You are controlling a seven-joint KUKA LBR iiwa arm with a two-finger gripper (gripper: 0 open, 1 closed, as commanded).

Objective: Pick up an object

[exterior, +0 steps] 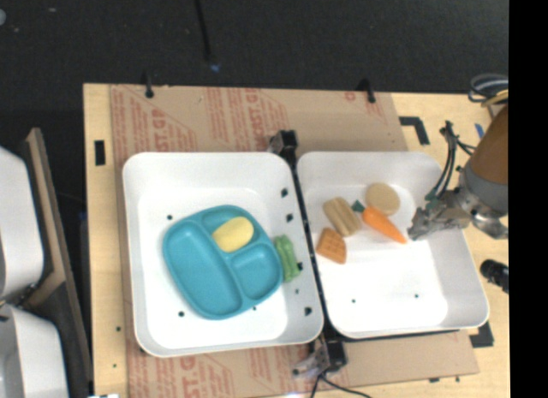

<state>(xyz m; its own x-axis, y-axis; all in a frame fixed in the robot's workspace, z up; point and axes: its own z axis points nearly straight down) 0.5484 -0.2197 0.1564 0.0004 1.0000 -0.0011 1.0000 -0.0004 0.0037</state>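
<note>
Gripper (421,227) hovered by right bin's (445,302) right edge; couldn't tell its state. Nearest target: toy carrot (384,224), just beside it, near bin's back edge. Judged light, rigid plastic, slick, tapered; grasp across thick end. Smooth white floor, front half free; bread piece (341,216) crowded carrot's left.

Two white bins (154,319), one blue tray (201,281), six toy foods (341,215).
</note>
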